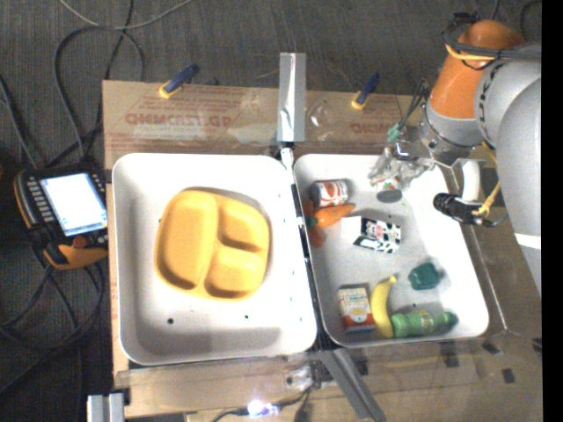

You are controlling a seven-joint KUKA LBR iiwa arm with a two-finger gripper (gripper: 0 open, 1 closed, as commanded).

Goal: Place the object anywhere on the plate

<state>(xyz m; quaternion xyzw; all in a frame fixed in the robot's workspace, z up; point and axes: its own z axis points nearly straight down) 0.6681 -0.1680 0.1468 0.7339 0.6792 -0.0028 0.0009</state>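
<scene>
Currently the pincer (393, 167) hangs over the upper part of the right bin (471, 275), upper right of the frame, below the orange wrist band. Its tip is a blur of metal and glare; whether it is spread or closed cannot be told, and nothing is visibly held in it.

Nearest things, just left and below: a small can (332, 191) lying on its side, and a carrot (331, 217) touching it from below, long axis roughly left-right. A black-and-white printed card (380, 235) lies below the pincer, near the bin's middle. Further toward the lower frame: a teal piece (425, 276), a small box (354, 304), a banana (382, 304) standing roughly top-to-bottom, and a green bottle (424, 323) lying left-right, touching the banana's lower end.

The yellow plate (212, 241) sits in the left bin (132, 323), well apart, left and slightly below the pincer. Judgement: any carry runs leftward across the bins' shared rim.
</scene>
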